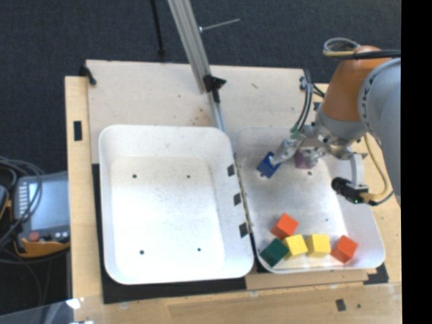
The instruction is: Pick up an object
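— While you scan from the left, what do you meet first?

— You meet the left bin (121, 181) sitting beside the right bin (358, 214) on the bench (135, 86), their inner walls nearly touching. A slanted metal rail (192, 36) runs down toward the gap between them.

— And where is the thing you want picked up?

— You'll find the blue block (268, 165) at the upper left of the right bin, tilted, right at the tip of the gripper (291, 148). Whether it sits between the fingers you cannot tell; the jaws are too small and blurred to judge how wide they stand.

— Anything else in that bin?

— Along its near edge you see a green cube (274, 252), an orange cube (286, 225), two yellow cubes (295, 246) side by side, and another orange cube (345, 248). The arm (351, 96) comes in from your right.
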`<state>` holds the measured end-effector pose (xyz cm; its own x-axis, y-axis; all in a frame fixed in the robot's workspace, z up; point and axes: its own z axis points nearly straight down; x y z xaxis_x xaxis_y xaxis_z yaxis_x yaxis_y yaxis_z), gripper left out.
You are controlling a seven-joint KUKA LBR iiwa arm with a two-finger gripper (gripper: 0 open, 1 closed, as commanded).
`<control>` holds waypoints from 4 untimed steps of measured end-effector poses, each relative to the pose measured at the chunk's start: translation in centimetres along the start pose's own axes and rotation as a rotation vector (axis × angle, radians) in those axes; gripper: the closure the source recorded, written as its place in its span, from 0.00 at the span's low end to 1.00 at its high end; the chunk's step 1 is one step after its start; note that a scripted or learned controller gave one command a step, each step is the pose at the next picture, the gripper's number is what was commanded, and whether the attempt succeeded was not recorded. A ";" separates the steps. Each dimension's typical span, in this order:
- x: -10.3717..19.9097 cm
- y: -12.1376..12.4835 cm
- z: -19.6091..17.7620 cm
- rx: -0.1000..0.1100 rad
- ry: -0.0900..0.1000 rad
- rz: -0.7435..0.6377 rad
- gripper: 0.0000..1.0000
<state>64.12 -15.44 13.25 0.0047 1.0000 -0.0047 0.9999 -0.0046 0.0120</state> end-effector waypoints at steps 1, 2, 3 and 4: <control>0.0 0.1 -1.0 -0.003 0.003 0.002 1.00; -1.0 0.7 -6.2 0.005 0.004 -0.002 1.00; 0.0 0.8 -11.6 0.004 0.005 -0.009 1.00; 0.0 0.9 -12.8 0.008 0.006 -0.010 1.00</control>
<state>64.87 -15.38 26.08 -0.0053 1.0000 0.0017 1.0000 0.0053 0.0035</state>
